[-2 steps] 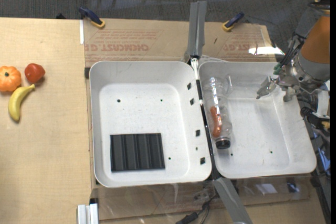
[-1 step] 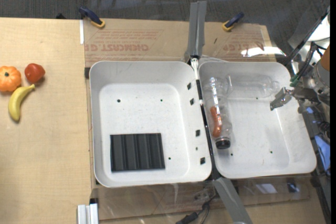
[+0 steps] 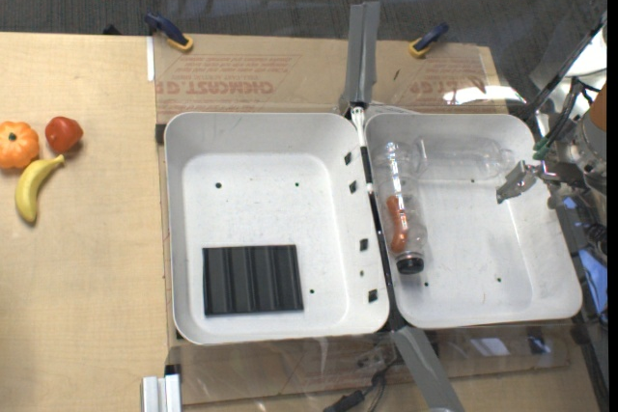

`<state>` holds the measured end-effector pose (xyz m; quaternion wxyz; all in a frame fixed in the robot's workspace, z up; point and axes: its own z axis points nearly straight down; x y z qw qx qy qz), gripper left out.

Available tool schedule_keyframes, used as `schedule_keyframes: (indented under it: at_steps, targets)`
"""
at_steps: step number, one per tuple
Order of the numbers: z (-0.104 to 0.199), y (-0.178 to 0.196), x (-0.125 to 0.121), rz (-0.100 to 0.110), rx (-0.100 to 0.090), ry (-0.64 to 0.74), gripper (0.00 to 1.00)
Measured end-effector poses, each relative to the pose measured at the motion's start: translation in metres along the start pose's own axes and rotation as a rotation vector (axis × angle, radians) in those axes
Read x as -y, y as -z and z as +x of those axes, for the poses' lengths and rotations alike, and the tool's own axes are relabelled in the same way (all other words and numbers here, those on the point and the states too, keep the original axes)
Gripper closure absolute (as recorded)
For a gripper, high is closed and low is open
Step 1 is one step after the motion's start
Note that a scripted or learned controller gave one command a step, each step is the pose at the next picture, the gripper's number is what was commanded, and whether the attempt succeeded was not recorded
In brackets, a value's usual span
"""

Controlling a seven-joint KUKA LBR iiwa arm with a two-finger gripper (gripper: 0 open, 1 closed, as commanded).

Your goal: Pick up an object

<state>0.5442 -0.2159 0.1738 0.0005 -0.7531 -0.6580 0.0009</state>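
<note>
The robot's hand (image 3: 514, 184) hangs over the right bin's (image 3: 502, 294) right side, whether clenched I cannot tell, well apart from the clear bottles (image 3: 401, 212) against its left wall, where slick round plastic could roll from a grab.

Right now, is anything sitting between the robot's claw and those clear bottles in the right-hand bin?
Nothing visible does. The gripper hangs at the right bin's right side; bare white floor separates it from the empty bottle and the orange-filled bottle along the left wall.
</note>
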Motion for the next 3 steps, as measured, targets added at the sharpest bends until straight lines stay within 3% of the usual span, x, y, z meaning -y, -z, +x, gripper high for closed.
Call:
schedule_keyframes:
  at_steps: [1, 2, 3]
  targets:
    - [0.0, 0.009, 0.0, 0.0, 0.001, 0.001, 1.0]
    - [0.0, 0.009, 0.0, 0.001, 0.001, 0.0, 0.0]
    - [0.016, -0.057, -0.088, -0.003, -0.005, -0.105, 0.0]
